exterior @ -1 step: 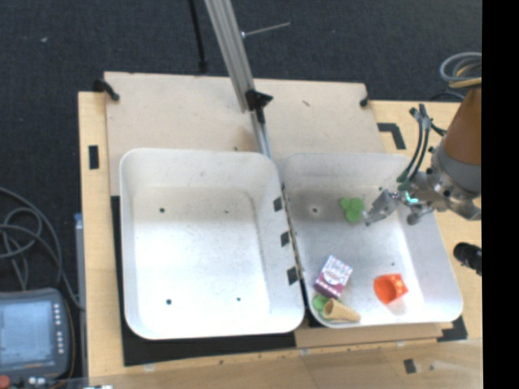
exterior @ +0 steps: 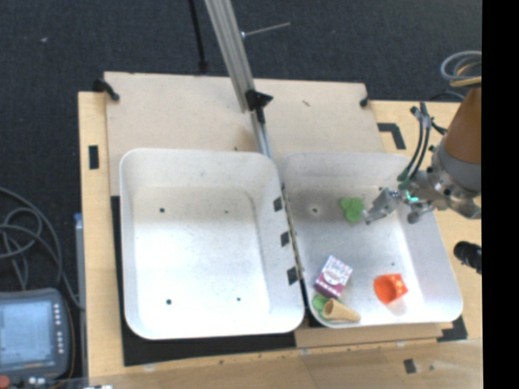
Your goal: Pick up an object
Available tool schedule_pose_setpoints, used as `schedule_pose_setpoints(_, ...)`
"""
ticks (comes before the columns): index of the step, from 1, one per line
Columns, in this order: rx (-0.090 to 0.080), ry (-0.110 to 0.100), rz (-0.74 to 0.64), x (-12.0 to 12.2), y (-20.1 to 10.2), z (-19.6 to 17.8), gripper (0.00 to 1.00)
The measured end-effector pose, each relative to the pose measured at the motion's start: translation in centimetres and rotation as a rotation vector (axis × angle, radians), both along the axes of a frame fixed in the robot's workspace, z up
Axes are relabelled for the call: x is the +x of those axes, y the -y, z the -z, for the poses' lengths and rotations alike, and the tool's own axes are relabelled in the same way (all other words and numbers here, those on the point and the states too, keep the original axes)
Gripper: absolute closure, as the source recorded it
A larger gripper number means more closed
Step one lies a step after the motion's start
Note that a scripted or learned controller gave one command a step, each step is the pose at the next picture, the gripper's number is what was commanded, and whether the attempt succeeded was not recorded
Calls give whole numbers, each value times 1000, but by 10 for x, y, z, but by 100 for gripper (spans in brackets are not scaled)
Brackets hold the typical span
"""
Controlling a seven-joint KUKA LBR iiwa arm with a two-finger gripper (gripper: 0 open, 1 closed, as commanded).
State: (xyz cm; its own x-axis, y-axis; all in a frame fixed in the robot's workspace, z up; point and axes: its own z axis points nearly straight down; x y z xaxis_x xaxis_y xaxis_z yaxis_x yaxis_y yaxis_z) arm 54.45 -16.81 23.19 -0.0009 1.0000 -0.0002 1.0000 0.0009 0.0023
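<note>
In the right bin point(exterior: 422, 241) lie a small green object point(exterior: 352, 210), a purple and white box point(exterior: 333, 276), an orange cup-like object point(exterior: 390, 288) and an ice-cream cone toy point(exterior: 334, 309) with a green end, lying at the front edge. My gripper point(exterior: 389, 204) hangs over the bin's upper right part, just right of the green object. Its fingers spread apart with nothing between them.
The left bin point(exterior: 203, 241) sits beside the right one. A slanted metal pole point(exterior: 235, 55) rises from between the bins at the back. A tablet point(exterior: 28, 331) and cables lie off the bench at the left.
</note>
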Motion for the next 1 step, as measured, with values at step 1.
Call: schedule_pose_setpoints(1, -1, -7, 2, 1, 6, 62, 0)
